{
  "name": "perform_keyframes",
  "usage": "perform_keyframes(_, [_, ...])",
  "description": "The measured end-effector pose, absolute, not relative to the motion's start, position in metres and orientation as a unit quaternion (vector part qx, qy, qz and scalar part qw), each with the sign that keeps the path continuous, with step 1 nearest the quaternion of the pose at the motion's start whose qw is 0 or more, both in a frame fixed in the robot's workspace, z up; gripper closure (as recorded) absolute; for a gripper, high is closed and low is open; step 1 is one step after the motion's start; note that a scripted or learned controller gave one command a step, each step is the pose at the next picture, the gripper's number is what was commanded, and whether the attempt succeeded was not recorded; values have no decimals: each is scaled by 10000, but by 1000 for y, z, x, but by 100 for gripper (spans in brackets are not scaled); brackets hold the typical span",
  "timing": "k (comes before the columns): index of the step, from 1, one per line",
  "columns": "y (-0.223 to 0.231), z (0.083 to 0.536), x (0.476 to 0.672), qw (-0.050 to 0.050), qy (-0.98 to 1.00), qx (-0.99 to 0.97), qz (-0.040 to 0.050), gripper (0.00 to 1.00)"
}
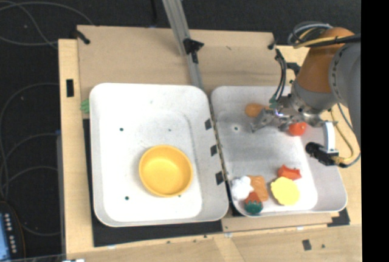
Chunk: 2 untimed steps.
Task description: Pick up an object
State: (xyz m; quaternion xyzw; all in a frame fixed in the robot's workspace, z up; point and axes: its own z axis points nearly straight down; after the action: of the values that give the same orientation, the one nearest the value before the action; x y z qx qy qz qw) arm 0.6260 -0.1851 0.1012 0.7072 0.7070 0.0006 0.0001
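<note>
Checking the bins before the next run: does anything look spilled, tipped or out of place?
Nothing stands out. The yellow bowl sits upright in the left bin. The small objects, including a yellow disc, lie inside the right bin, mostly clustered at its near edge. The gripper hovers over that bin.

Two bins sit side by side on the bench (140,57): the left bin (121,109) holds a bowl (165,170) in its lower middle. The right bin (243,151) has a cluster along its lower edge, with a fluffy ball (240,186), a small round piece (253,208), a disc (285,192) and a small block (289,172) just above the disc. In that bin's upper part a small oval object (253,110) lies left of the gripper (267,121), a round object (297,129) lies right of it, and a metal pole (173,8) slants from the frame's top toward the gap between the bins.
</note>
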Motion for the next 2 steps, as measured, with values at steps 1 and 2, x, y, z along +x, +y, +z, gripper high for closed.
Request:
perform_keyframes(1, [-185,113,627,8,7062,7080,22,100])
perform_keyframes(2, [-191,177,628,37,7060,7082,22,100])
